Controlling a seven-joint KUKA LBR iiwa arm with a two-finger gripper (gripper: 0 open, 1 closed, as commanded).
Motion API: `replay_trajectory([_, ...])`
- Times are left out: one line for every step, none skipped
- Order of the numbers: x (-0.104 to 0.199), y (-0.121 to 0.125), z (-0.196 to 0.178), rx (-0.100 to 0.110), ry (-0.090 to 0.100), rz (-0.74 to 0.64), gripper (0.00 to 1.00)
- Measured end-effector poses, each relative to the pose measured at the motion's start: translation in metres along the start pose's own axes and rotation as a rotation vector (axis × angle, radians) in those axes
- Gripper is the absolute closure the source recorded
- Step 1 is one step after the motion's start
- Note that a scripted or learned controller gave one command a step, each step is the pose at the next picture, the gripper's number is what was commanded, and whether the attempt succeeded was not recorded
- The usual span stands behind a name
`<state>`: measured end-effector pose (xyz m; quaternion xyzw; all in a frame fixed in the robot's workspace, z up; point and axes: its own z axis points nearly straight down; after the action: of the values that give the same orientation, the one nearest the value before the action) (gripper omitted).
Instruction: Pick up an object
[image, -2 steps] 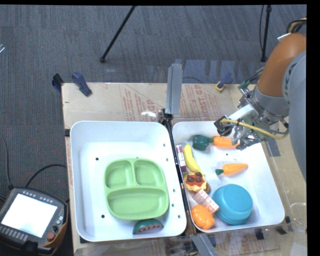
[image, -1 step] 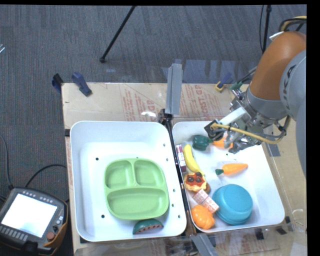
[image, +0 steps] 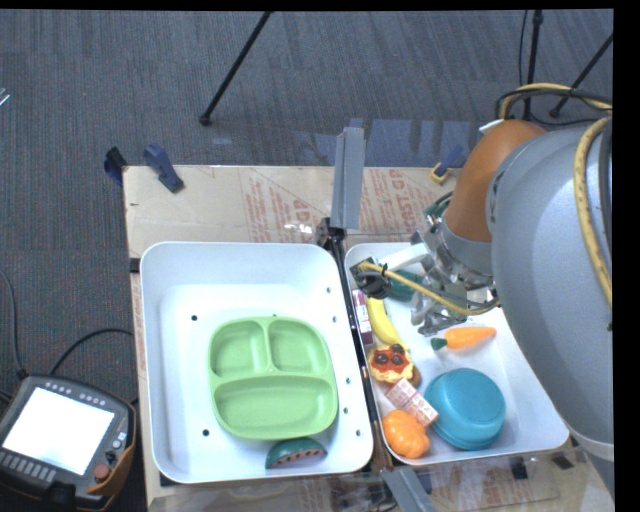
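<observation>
Reaching from the right, the grey arm (image: 560, 270) sets its gripper (image: 432, 318) low in the right bin (image: 535, 400); whether its claw grips anything cannot be told. Left bin (image: 165, 300): green divided plate (image: 272, 378), watermelon slice (image: 296, 452). Right bin: blue bowl (image: 467, 407), banana (image: 381, 320) left of the gripper, carrot (image: 468, 338) just right of it.

Grey arm (image: 560, 260) reaches in, end effector (image: 432, 312) lowered.

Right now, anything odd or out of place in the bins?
Nothing spilled or broken. One oddity: the watermelon slice sits at the left bin's front edge, tucked against the green plate, apart from the other toys, which crowd the right bin along its left wall.
</observation>
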<state>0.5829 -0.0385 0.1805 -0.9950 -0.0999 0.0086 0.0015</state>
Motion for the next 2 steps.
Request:
replay_trajectory([0.05,-0.077,-0.08,-0.001,0.016,-0.014,1.0])
replay_trajectory([0.046,0.026,-0.006,-0.003,0.0,-0.102,1.0])
